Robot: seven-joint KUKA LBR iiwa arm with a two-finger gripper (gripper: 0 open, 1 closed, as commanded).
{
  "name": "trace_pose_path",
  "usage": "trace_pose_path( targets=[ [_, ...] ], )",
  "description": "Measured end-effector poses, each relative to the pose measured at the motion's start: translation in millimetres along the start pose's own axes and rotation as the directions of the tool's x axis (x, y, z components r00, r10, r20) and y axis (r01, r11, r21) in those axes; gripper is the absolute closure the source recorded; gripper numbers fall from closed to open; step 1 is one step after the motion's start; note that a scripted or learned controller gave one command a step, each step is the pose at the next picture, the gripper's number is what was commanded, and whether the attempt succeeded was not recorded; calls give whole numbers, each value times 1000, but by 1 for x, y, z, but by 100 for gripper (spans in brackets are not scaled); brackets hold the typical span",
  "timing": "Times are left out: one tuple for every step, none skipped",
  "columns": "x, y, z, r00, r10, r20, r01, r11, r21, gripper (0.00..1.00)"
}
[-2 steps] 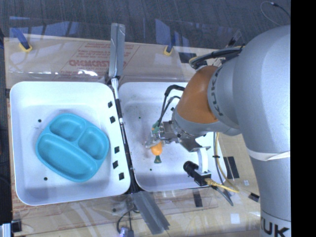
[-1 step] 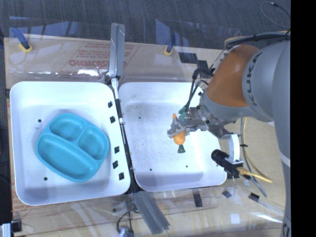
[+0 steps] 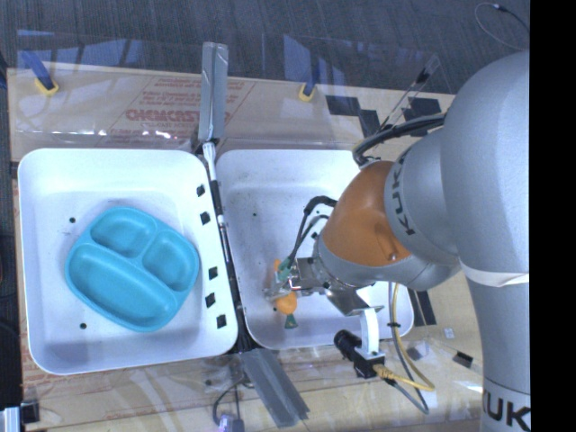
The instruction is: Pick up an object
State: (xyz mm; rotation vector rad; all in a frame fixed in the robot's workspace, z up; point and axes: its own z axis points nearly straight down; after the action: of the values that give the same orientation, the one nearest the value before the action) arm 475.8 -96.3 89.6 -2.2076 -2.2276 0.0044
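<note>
From above, the tabletop carries two shallow white bins side by side, with a grey divider strip between them. The left bin holds a blue tray with three compartments, lying flat and a little askew, filling much of the floor of that bin.

The arm comes in from the right, its grey bulk and orange band hanging over the right bin. Below the orange band the wrist narrows, with black cables looping off it, and ends at the claw, which sits low over the near left part of the right bin's floor.

Right at the claw's tip there is a small orange object with a bit of green showing at its lower end and another fleck of orange just above and to its left. It lies in the right bin, close to the near wall and not far from the divider. It sits directly under or against the claw's tip; from here I cannot tell whether it is touching or between the fingers, nor whether the claw is spread or closed, since the parts are too small and crowded together.
</note>
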Motion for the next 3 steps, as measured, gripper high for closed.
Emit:
trace_pose_path(
  targets=[
    [54,36,-122,1000,0,1,0,1000,-1,100],
    [13,9,-185,1000,3,2,-3,1000,-2,100],
    [-3,1,-187,1000,1,1,-1,1000,0,100]
  ],
)
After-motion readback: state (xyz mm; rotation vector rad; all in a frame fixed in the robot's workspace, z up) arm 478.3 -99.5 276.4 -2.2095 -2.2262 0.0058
